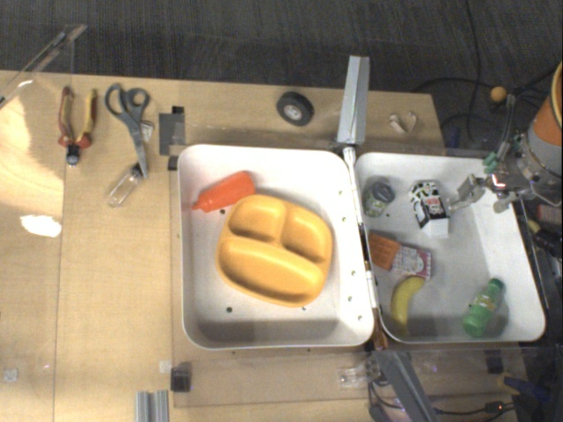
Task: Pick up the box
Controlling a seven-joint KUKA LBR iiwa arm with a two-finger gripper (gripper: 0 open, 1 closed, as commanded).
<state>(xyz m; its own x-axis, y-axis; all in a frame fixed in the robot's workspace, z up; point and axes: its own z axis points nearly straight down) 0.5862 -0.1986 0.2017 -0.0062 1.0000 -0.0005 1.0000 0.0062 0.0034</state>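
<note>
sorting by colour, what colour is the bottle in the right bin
Green, seen in the camera view: the bottle lies near the right bin's front corner.

tray (274, 246): glossy yellow plastic
bins (264, 319): smooth white plastic
bench (106, 262): pale wood
box (399, 255): printed card
bottle (483, 308): green plastic

Wooden bench (106, 306): two white bins (198, 323) centre-right; pliers (74, 121), scissors (132, 117), tape roll (296, 108) along far edge.

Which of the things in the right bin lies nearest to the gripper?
The small black-and-white box, at the gripper tip. The can, packet, banana and green bottle lie farther away.
</note>
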